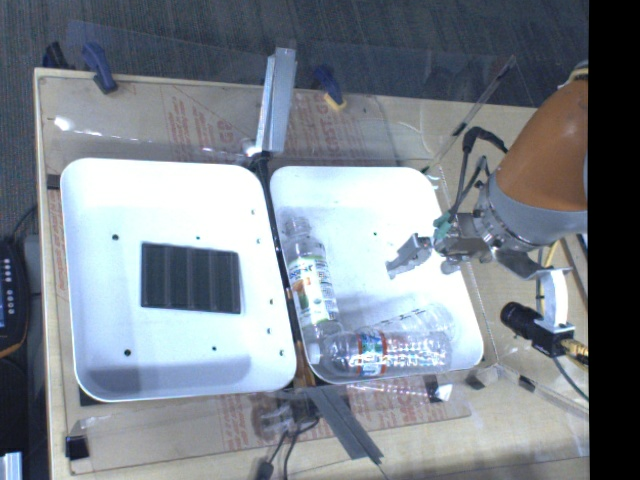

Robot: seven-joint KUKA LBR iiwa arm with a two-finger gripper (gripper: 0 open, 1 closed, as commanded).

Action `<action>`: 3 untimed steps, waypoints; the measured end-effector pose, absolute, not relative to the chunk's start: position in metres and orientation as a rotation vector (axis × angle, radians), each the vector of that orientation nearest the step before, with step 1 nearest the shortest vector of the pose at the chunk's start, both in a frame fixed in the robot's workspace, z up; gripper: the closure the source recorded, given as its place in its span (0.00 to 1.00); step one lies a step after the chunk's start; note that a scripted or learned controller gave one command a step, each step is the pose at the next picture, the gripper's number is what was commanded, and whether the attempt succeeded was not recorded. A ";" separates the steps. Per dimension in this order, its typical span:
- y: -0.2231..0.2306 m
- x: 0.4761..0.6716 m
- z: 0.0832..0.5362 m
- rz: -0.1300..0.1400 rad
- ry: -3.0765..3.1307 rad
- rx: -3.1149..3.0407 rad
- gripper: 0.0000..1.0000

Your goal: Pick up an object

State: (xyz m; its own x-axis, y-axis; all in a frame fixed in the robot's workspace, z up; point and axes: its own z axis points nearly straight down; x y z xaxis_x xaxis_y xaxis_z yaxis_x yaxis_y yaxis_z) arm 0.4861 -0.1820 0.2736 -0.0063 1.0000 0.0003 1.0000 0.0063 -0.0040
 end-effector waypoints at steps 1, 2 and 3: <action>-0.211 0.481 0.254 0.003 -2.287 -2.150 0.00; -0.186 0.477 0.200 0.002 -2.525 -1.864 0.00; -0.187 0.478 0.210 0.002 -2.530 -1.860 1.00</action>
